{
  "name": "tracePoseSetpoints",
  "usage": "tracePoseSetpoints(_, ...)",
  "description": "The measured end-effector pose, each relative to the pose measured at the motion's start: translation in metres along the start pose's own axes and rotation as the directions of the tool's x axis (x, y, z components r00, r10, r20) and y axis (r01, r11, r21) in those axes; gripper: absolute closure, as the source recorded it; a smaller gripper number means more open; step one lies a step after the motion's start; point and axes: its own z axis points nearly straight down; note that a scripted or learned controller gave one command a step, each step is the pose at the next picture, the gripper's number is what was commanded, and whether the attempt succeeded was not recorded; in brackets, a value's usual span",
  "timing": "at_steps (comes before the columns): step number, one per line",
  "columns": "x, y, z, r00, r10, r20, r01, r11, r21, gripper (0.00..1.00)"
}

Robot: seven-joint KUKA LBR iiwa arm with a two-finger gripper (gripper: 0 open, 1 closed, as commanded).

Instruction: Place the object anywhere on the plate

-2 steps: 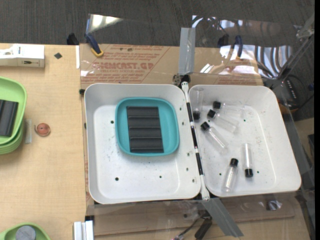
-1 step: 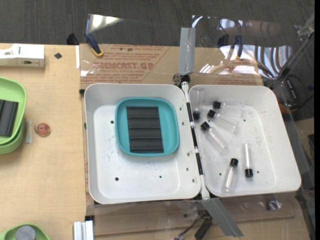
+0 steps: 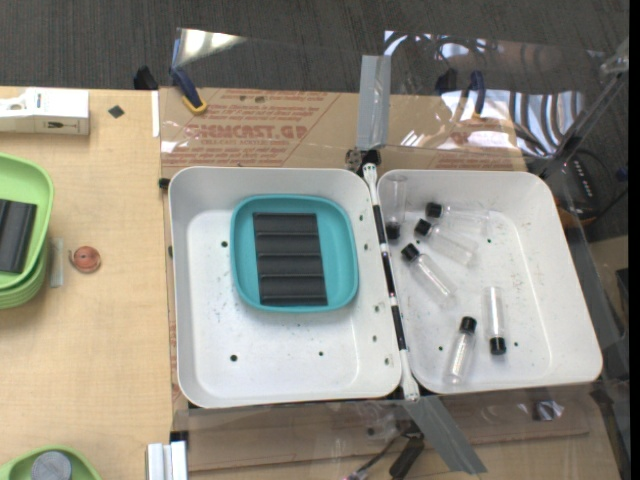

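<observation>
I see the teal plate (image 3: 295,253) at centre-left of the frame, in the left bin (image 3: 200,358), carrying a dark ribbed insert (image 3: 291,258). Several clear black-capped vials (image 3: 425,268) lie scattered in the right bin (image 3: 560,358). I cannot tell the tool's state.

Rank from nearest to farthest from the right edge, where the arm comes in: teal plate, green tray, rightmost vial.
1. rightmost vial, in the right bin, toward the front.
2. teal plate, in the left bin.
3. green tray, far left.
</observation>
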Motion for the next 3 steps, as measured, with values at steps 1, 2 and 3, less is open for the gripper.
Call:
tracePoseSetpoints(1, -0.0036, -0.0009, 0.0010, 0.996, 0.090, 0.001, -0.090, 0.996, 0.001, 0.00)
tracePoseSetpoints(2, -0.0061, 0.0017, -0.0003, 0.970, 0.242, -0.001, -0.242, 0.970, 0.000, 0.00)
tracePoseSetpoints(3, -0.0071, 0.0021, -0.0007, 0.923, 0.386, -0.002, -0.386, 0.923, 0.000, 0.00)
